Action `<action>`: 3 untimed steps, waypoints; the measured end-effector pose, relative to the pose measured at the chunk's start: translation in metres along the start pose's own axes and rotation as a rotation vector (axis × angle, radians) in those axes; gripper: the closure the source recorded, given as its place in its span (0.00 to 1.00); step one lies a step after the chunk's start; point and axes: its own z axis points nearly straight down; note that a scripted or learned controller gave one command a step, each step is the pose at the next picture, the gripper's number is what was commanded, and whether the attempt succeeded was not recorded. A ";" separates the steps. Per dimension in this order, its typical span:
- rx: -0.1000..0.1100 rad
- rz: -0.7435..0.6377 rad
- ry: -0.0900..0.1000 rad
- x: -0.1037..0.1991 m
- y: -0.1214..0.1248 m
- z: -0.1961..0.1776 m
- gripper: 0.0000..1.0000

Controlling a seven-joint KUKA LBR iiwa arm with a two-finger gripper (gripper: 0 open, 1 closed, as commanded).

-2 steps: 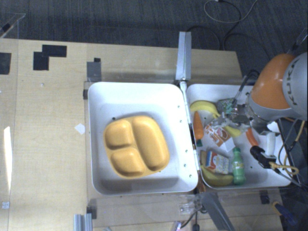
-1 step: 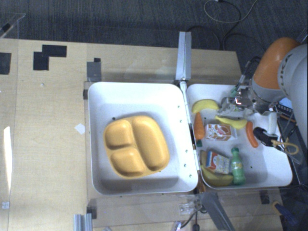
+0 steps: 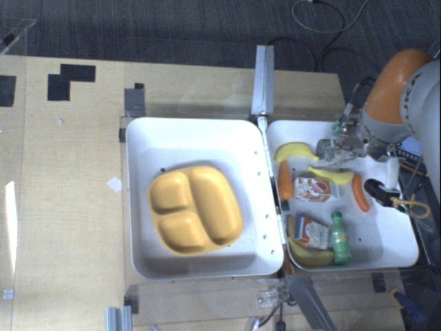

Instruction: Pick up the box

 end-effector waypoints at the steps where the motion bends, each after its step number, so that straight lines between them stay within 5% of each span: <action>1: 0.000 0.000 0.000 0.000 0.000 0.000 0.00; 2: 0.008 0.044 0.001 0.027 0.034 0.014 0.00; 3: 0.015 0.271 -0.006 0.060 0.028 0.015 0.00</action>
